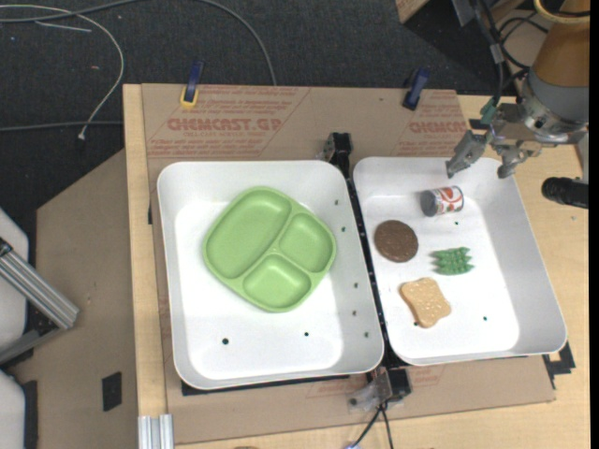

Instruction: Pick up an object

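Your gripper (485,155) hangs spread wide, holding nothing; the can (442,200) lies at its seven o'clock, long axis running nine-to-three.

Bright, even overhead light, soft focus throughout.
The two white bins (187,251) at frame centre are the brightest areas, near washed out, with faint shadows under their lower rims. The dark floor (281,17) across the top stays dim. Small items look slightly blurred; the arm (562,64) at upper right is softest.
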